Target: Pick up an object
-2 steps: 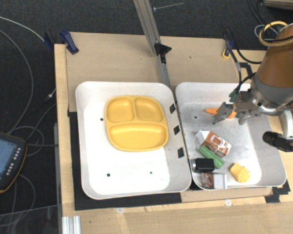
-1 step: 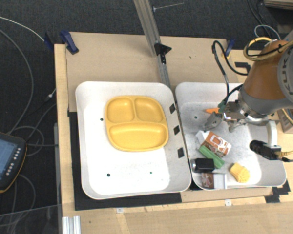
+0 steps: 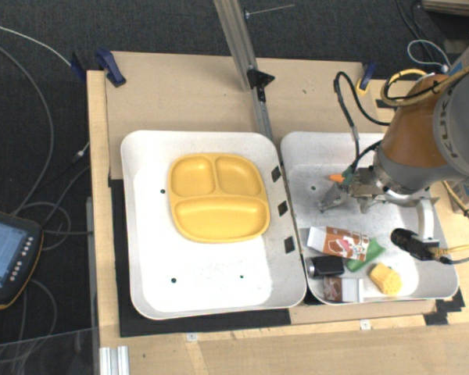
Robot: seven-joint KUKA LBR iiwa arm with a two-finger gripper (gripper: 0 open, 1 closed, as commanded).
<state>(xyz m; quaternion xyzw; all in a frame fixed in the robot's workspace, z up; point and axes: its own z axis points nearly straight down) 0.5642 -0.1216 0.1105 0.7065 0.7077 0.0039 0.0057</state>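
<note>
Closest to the camera is the brown and white packet [image 3: 341,288], right at the near wall of the right bin [image 3: 313,151], with a small black block [image 3: 326,266] touching its far edge. Just beside those sits a yellow lump [image 3: 385,278], and a red and green packet [image 3: 345,243] lies flat a bit further in. That's the whole pile, all bunched in the near end of that bin.

My hand [image 3: 330,197] is over bare bin floor further back, near the red and green packet but apart from it, and I see nothing held in it. Wide or narrow? Honestly can't tell from this angle.

How I'd play it: go for the yellow lump — it sits off to one side of the others, so there's less chance of dragging a neighbour along. The flat packets look thin and probably slippery, a bad bet for a pinch from above. I'd centre over the lump, come straight down, close, lift slowly, and mind the bin wall near it.

Count: two bins on the tabletop [image 3: 180,84], one yellow plate [image 3: 217,198] with three compartments in the left bin [image 3: 148,233], and four loose things in the right one — two packets, one black block, one yellow lump.
</note>
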